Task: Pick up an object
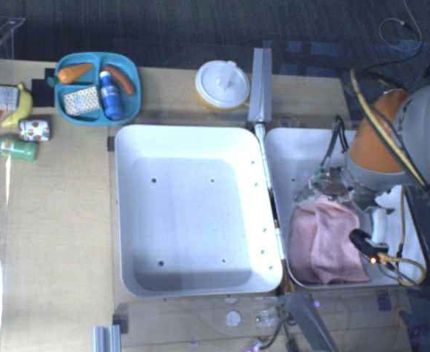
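- Nearest the camera, a pink cloth [323, 242] is seen lying crumpled in the right bin [285, 152], filling its near half and reaching close to the near wall; it is judged to be the object to be picked up.
- The gripper [337, 185] is found just behind the cloth's far edge, low in the same bin, beneath the orange band [373, 141] of the arm. Whether it is released or clenched cannot be told, since the wrist and cables cover it, and no cloth can be seen in its grasp.
- For the grasp to go well, a raised fold near the cloth's middle would best be taken rather than a flat hem, and the closing made deep enough that fabric is truly pinched; a straight lift would then be advised, as soft cloth is likely to slip or trail.
- The divider between the bins lies just left of the cloth, and the arm's cables crowd the right side, so little sideways room is judged to be left; the way upward is the open one.
- The left bin [127, 218] offers wide room beside it.
- Farther off, a white lidded cup [222, 83] stands behind the bins, and a blue tray [130, 75] of toy food with small toys [17, 127] lies at the far left, well apart from the work.
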Available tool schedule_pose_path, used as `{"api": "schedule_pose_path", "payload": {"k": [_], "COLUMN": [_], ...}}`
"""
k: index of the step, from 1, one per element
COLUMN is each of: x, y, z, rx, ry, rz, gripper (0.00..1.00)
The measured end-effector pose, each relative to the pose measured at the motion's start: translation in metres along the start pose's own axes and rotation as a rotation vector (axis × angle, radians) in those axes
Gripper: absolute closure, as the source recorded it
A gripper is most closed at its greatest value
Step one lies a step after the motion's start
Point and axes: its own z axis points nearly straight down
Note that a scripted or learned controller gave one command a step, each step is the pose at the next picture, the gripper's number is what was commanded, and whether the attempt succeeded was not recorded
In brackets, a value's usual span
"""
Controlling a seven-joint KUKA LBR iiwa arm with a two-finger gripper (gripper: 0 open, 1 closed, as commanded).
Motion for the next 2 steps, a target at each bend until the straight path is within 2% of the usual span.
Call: {"api": "schedule_pose_path", "payload": {"k": [1,2], "x": [0.000,0.031], "y": [0.002,-0.005], "z": [-0.012,-0.094], "rx": [-0.006,0.012], "ry": [-0.002,0.004], "rz": [-0.001,-0.220], "gripper": [1.00,1.00]}}
